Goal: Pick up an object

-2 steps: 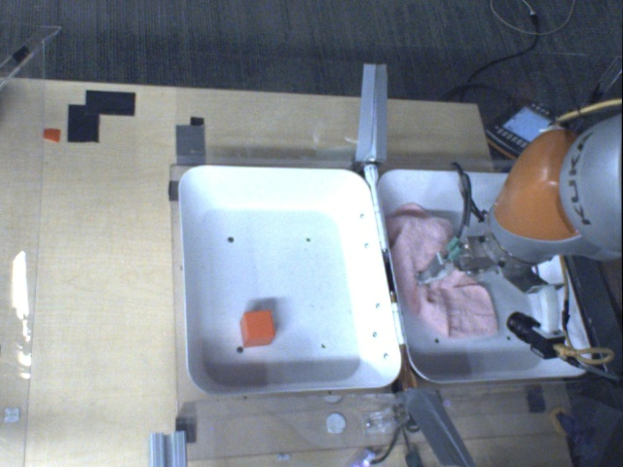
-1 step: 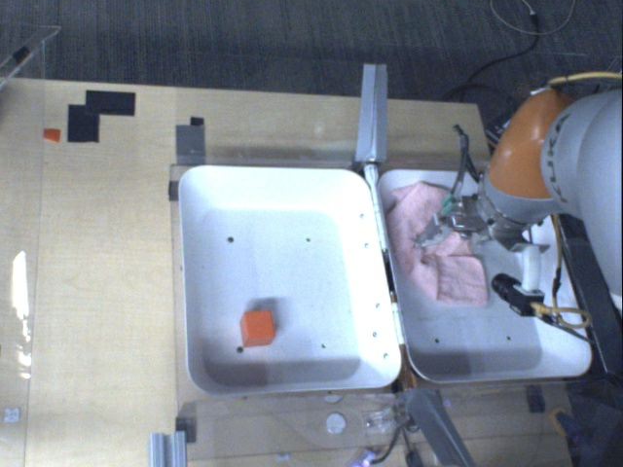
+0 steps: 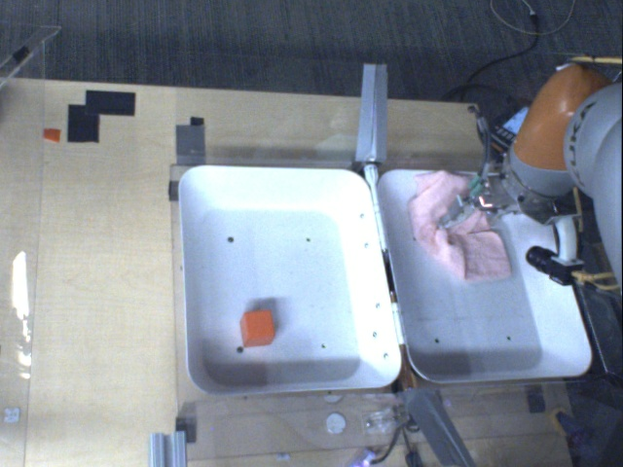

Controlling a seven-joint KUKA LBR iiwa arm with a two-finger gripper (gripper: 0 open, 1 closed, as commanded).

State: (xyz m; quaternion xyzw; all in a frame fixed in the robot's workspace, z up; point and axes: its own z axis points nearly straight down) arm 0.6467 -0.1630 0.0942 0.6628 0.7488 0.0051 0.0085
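Observation:
A pink cloth (image 3: 458, 230) lies crumpled in the far part of the right bin (image 3: 487, 348). My gripper (image 3: 469, 205) is down on the cloth's upper right part, its metal fingertips against the folds. A small orange block (image 3: 258, 328) rests in the near left part of the left bin (image 3: 282, 212), far from the gripper. The arm, with its orange band (image 3: 550, 115), comes in from the right edge.
A metal divider post (image 3: 371, 115) stands between the bins at the back. Black tape marks (image 3: 95, 112) and a small orange square (image 3: 52, 135) sit on the wooden bench at far left. Cables run near the arm at the right.

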